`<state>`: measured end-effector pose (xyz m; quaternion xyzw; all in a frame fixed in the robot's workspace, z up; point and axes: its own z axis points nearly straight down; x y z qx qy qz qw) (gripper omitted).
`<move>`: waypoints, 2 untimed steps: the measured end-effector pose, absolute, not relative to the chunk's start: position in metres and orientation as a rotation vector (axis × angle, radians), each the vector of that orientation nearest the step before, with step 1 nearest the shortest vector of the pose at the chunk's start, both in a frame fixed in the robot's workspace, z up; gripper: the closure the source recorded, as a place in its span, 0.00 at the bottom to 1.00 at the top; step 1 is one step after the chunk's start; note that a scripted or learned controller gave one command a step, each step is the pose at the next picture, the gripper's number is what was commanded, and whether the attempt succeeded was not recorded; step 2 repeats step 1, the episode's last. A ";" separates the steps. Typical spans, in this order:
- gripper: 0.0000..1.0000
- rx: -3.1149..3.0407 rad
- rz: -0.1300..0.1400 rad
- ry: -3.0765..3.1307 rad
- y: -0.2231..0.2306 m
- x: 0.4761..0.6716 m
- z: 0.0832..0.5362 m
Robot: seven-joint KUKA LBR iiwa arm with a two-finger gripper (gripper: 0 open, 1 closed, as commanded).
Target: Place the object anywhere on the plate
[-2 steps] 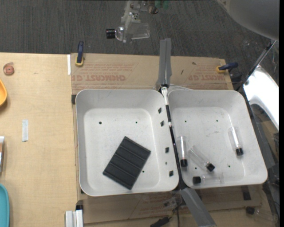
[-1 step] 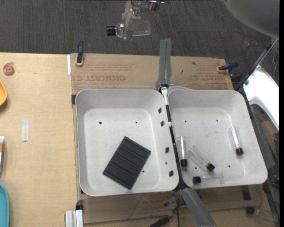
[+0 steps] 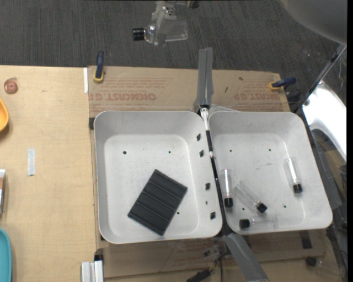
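Note:
The plate (image 3: 158, 201) is a black ribbed rectangle lying at a slant on the floor of the left bin (image 3: 105, 165). My gripper (image 3: 164, 22) is high up at the top edge of the view, beyond the bins' far side. It is shut on a clear tube (image 3: 165, 33) that lies crosswise, its black cap (image 3: 138, 34) sticking out to the left. The gripper's upper part is cut off by the frame edge.
Several more clear tubes with black caps (image 3: 226, 188) (image 3: 292, 175) (image 3: 250, 199) lie in the right bin (image 3: 309, 143). Both bins rest on cardboard (image 3: 149, 91) held by clamps. The grey arm (image 3: 325, 16) fills the top right corner.

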<state>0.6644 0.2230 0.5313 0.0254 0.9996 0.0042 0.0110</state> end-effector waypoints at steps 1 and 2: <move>1.00 0.080 0.015 3.116 0.223 0.666 0.540; 1.00 0.080 0.015 3.116 0.223 0.666 0.540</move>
